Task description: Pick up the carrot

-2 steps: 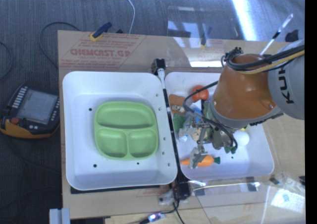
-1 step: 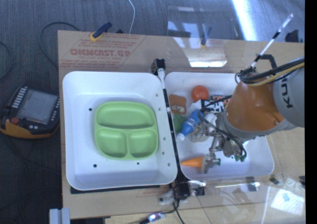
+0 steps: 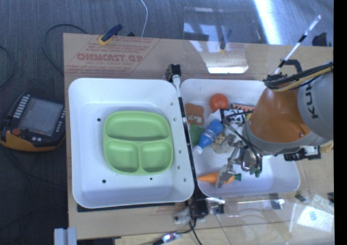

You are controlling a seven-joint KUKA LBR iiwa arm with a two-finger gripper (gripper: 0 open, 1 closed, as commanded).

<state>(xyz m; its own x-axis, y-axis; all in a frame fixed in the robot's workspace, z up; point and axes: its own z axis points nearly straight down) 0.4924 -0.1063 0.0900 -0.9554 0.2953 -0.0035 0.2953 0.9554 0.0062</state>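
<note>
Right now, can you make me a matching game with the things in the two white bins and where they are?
Things:
1. green divided plate
2. carrot
3. red ball
4. blue bottle

Places:
A. far side of the right bin
B. near edge of the right bin, beside the gripper
C. middle of the left bin
D. right bin, near the divider between the bins

Pairs: 1-C, 2-B, 3-A, 4-D

Bright daylight from above, glare on bench (slightly soft focus)
</note>
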